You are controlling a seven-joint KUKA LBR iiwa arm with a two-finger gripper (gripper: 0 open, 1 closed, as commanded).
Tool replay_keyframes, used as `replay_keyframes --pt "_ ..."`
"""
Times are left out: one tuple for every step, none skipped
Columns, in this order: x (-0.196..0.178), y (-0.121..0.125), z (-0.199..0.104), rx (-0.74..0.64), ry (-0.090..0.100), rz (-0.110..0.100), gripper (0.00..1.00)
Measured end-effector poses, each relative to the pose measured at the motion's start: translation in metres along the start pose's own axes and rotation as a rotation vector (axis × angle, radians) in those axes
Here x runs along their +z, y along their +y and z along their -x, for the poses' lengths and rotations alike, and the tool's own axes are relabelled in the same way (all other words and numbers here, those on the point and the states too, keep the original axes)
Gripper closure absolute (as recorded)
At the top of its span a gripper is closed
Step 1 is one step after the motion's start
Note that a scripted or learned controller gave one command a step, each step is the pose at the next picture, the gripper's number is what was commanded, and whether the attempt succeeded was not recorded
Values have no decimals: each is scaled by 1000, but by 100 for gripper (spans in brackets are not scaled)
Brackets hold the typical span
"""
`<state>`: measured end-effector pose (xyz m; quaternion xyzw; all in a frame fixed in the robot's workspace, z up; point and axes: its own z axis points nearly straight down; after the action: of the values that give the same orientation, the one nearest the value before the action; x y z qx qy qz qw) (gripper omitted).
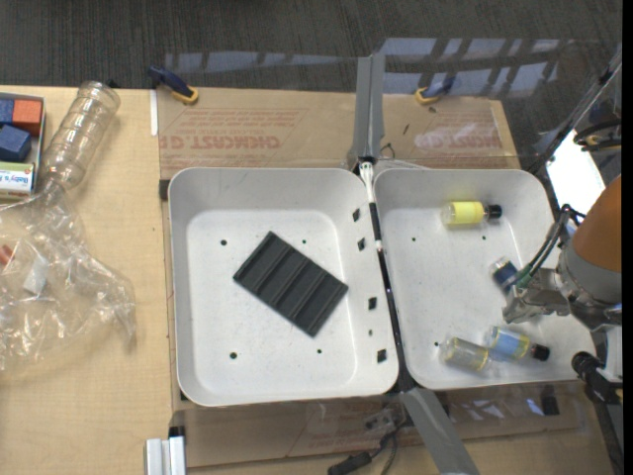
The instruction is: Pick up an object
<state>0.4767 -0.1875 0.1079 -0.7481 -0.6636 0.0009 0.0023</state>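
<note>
In the right bin (425,191) lie a yellow bottle (465,213) with a black cap near the back, a small blue object (504,273) toward the right wall, and two small bottles at the front: a clear one (465,354) and a blue-labelled one (514,344) with a black cap. The left bin (198,265) holds a dark ribbed rectangular slab (291,283), lying flat at an angle. My gripper (529,305) hangs low at the right bin's right side, just above the blue-labelled bottle and beside the small blue object. Nothing is visibly held.
The arm with its orange band (605,237) comes in over the right bin's right rim. On the bench at the left are crumpled clear plastic (54,275), a clear bottle (77,132) and a box of blocks (18,137). Cardboard (257,132) lies behind the bins.
</note>
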Motion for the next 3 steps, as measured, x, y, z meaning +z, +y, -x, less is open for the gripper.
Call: replay_keyframes --pt "0 0 0 0 0 0 0" --pt "7 -2 -19 73 0 2 0" --pt "-1 -2 -19 74 0 1 100"
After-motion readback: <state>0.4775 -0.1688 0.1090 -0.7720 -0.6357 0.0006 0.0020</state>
